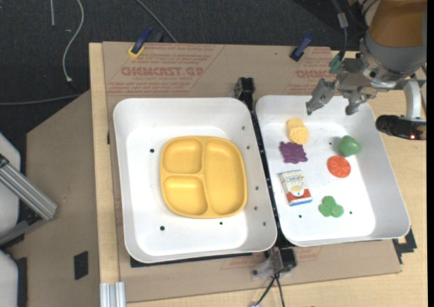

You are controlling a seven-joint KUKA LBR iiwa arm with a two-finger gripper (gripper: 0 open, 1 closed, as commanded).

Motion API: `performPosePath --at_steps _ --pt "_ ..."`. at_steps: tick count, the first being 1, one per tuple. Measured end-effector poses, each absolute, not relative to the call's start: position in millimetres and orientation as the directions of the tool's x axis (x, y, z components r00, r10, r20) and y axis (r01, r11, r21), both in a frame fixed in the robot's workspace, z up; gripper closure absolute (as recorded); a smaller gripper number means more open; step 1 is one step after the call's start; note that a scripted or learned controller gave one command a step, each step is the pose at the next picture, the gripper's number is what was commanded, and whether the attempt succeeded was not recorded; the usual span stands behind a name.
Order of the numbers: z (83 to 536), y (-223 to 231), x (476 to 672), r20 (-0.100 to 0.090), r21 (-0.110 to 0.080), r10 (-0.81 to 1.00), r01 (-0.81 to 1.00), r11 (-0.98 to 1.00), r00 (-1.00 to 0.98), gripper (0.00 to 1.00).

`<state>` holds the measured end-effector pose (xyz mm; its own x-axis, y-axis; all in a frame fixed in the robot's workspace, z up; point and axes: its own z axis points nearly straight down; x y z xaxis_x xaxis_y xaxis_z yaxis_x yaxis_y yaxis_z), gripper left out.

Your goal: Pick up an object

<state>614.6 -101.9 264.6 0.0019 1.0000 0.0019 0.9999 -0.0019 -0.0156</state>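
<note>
Arm: grey with an orange band, reaching in from the right, above the far edge of the right bin (386,183).
Claw (336,104): its 2 fingers are spread apart with nothing between them; it hangs over the far end of the right bin, above and apart from the toys.
Right bin: white and shallow, holding 6 small things.
Yellow corn toy (297,131): near the far left of the right bin, the thing closest to the claw.
Purple toy (293,152): just beside the corn, on the near side of it.
Small carton (295,186): white with a red base, lying near the left wall of the bin.
Green round toy (348,145): toward the right side, just above the red toy (339,167).
Green leafy toy (331,207): nearest the front of the bin.
Left bin (135,163): white, carrying a yellow plate (203,177) with 3 compartments.
Desk (176,68): brown board beneath both bins, with 2 blue clamps at the far edge.
</note>
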Motion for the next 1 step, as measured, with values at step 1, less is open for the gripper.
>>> performPosePath --at_steps 1 --pt "272.5 -101.7 616.6 0.001 -0.002 1.000 1.000 0.000 0.000 0.00"
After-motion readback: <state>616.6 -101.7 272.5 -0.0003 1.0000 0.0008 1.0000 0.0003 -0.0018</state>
